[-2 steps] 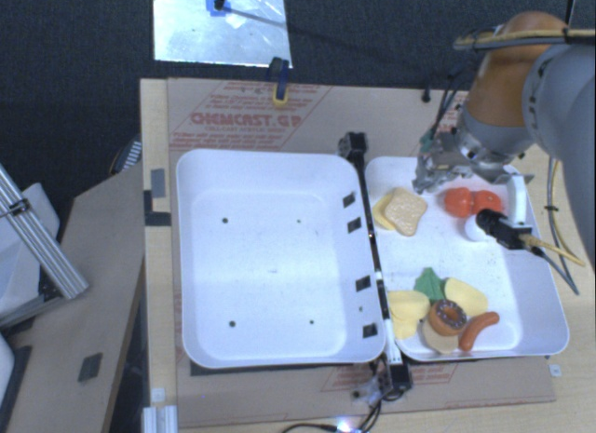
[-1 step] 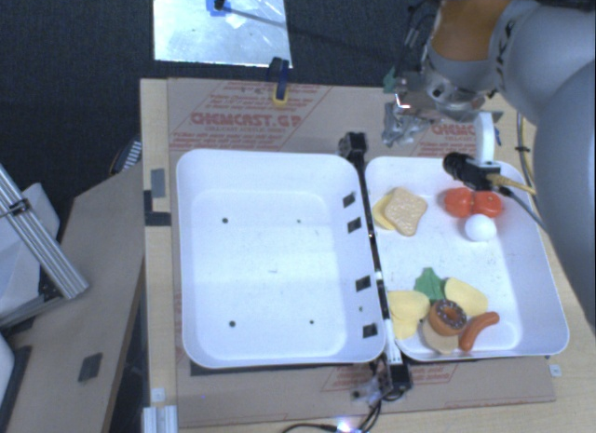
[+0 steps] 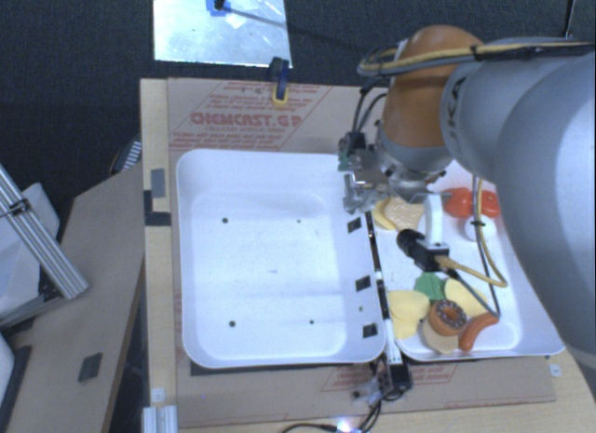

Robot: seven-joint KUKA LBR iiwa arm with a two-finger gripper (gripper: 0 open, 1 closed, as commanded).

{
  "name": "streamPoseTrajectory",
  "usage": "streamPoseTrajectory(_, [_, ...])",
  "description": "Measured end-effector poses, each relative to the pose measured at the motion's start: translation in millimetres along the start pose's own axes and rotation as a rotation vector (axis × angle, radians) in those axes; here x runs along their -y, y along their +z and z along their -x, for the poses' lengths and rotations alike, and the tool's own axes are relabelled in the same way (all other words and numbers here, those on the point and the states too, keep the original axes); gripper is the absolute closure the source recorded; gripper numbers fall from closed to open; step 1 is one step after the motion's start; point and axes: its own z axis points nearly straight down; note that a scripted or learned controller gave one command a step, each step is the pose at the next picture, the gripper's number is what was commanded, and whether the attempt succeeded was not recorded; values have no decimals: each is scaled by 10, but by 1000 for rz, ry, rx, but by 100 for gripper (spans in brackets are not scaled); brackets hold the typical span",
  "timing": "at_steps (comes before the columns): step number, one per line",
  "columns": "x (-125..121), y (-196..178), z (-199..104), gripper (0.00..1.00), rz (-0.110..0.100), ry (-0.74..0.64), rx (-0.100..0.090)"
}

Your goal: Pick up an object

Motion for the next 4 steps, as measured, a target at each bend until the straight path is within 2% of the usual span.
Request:
streamPoseTrajectory(1, [-173, -1665, -420, 100, 31, -3, -2])
streamPoseTrajectory(2, [-623, -2049, -523, 100, 20, 1, 1])
streamPoseTrajectory(3, [-622, -3282, -1658, 100, 24, -7, -6])
streamPoseTrajectory(4, [-639, -3124, -1262, 100, 10, 9, 4])
